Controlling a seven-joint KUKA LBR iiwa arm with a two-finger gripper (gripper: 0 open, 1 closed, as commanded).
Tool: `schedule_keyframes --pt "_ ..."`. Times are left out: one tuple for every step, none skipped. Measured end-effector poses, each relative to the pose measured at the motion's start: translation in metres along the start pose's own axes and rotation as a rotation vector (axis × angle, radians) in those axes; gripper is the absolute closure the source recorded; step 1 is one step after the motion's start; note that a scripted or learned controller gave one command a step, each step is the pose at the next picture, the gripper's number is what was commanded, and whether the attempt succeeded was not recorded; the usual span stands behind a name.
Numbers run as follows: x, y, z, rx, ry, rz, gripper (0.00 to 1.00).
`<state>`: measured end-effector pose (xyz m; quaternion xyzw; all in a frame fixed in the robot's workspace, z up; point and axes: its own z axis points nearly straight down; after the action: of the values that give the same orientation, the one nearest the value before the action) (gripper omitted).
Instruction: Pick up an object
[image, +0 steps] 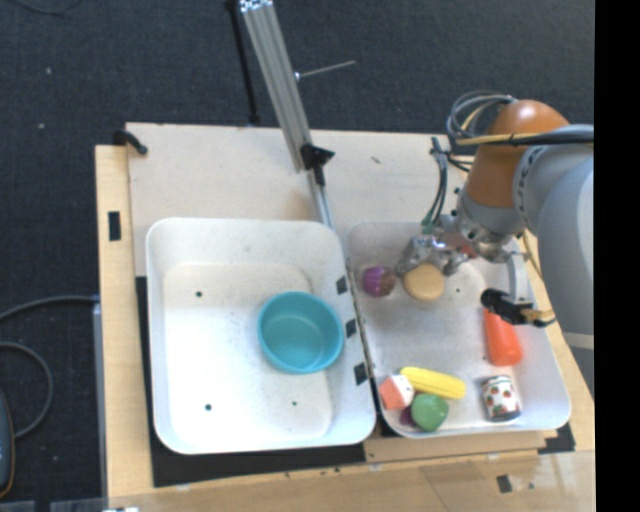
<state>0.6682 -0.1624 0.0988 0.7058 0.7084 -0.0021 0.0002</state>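
Pincer (432, 258) is down in the right bin (540, 400), its spread I cannot tell, right above the tan ball (425, 285) at twelve o'clock; next, close and lift.

Readable text: I can make out none anywhere on my feed.
Small can (500, 397): I see a red and white pattern on its side, too small for me to read.
Bins and counter (220, 170): I find no labels, numbers or signs on them.
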Motion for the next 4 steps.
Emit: schedule_keyframes --pt "-0.001 0.002 -0.015 -0.008 -0.003 -0.001 1.0" --pt "0.0 0.005 -0.08 -0.012 0.002 -0.002 1.0" --pt "-0.001 0.006 -0.124 -0.009 0.002 -0.002 1.0" --pt "0.045 -0.004 -0.12 -0.003 0.004 -0.002 1.0"
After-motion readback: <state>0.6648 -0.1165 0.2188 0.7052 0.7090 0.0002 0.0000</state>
